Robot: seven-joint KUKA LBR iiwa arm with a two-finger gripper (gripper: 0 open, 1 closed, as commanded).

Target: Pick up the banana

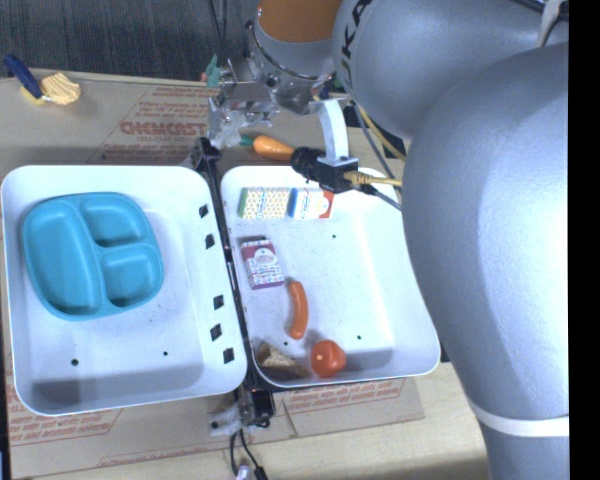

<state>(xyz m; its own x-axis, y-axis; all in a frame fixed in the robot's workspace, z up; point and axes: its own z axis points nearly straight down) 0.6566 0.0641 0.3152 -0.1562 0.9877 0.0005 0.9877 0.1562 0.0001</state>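
Altogether two white bins, one blue tray, one tomato.

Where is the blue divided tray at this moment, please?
In the camera view, the blue divided tray lies in the left white bin, in the upper-left part of it. It is well apart from the food items in the right white bin.
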